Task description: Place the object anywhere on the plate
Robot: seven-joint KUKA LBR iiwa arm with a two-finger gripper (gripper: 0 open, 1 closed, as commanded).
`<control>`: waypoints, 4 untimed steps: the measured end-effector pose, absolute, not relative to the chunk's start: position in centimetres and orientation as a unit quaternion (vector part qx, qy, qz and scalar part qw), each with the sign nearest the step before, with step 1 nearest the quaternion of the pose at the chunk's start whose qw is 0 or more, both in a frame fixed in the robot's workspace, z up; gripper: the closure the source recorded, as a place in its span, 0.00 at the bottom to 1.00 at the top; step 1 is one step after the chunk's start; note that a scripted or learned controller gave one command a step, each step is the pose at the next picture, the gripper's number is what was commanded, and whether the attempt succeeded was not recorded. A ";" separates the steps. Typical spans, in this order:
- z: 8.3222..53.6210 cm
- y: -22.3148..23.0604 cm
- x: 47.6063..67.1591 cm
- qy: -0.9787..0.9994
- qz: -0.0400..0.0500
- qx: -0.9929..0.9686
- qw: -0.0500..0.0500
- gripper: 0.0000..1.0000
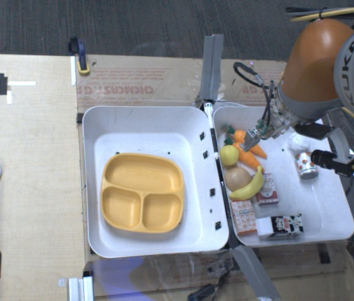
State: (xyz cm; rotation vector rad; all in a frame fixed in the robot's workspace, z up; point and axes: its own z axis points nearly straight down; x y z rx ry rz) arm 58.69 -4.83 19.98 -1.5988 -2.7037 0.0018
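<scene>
Apparently going for the food pile: reaches in from the right of the frame and hangs the gripper (253, 139) low over the upper left corner of the right bin (327, 236). Cannot tell how far open, nor whether anything is caught; too small and too cluttered at the tip to judge.

Seems aimed at the carrot (250, 159), lying slantwise just below and left of the gripper, touching or nearly so. Cannot say for sure which item is meant; counts the carrot as likeliest from its closeness.

Just left of that, against the bin wall, finds a lemon (229, 155); below it a brown potato (237, 178) with a banana (253, 185) curled round its lower right. Further down, near the bottom edge, notes a flat carton (243, 219) and a black-and-white box (281, 226); to the right, well apart from the pile, a small can (305, 165).

Keeps the yellow plate (143, 192) alone in the left bin (95, 187), well apart from gripper and carrot, probably so that a drop anywhere on it counts. Still calls for a lift over the divide between bins.
</scene>
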 end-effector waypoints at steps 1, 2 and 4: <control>20.9 -5.0 58.8 -0.860 0.001 -0.511 0.000 1.00; 21.7 -5.1 58.9 -0.859 0.001 -0.512 -0.001 1.00; 19.1 -0.4 56.6 -0.906 0.000 -0.424 0.000 0.00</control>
